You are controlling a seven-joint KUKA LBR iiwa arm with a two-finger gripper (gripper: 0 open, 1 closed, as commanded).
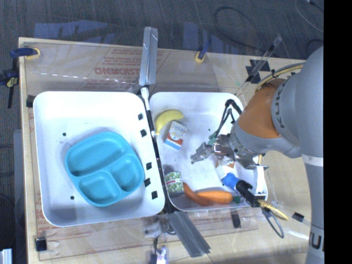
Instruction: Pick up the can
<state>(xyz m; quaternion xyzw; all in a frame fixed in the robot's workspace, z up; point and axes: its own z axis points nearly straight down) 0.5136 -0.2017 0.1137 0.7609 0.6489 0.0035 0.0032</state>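
The can (pixel 174 183) is small, with a green patterned label. It rests in the right bin (pixel 192 100), near the front and against the left wall. My gripper (pixel 202 153) hangs over the middle of that bin, up and to the right of the can and clear of it. Nothing shows in the gripper. The arm's orange band and grey wrist cover the bin's right side.
An orange carrot (pixel 209 197) lies along the right bin's front wall just right of the can. A blue object (pixel 229 179) sits beneath the wrist. A banana (pixel 168 118) and a small carton (pixel 175 135) lie further back. The left bin (pixel 49 109) holds a blue divided tray (pixel 104 168).
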